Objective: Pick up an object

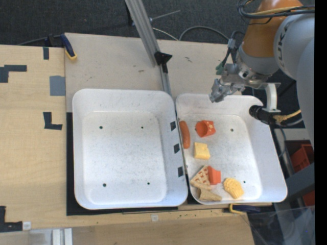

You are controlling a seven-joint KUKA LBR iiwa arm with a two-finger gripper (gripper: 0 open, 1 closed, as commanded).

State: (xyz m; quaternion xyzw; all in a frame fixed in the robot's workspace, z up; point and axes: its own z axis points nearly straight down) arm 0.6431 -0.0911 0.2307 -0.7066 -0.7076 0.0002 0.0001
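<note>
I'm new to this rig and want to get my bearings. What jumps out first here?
The grey arm with its orange band reaches in at upper right, its end effector above the far rim of the right bin. That bin holds colourful toy food: a red piece, a sausage, a yellow block and corn.

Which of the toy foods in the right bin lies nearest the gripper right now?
The red piece, at the upper end of the group in the right bin, lies closest below the gripper. The sausage and yellow cheese block lie farther off.
</note>
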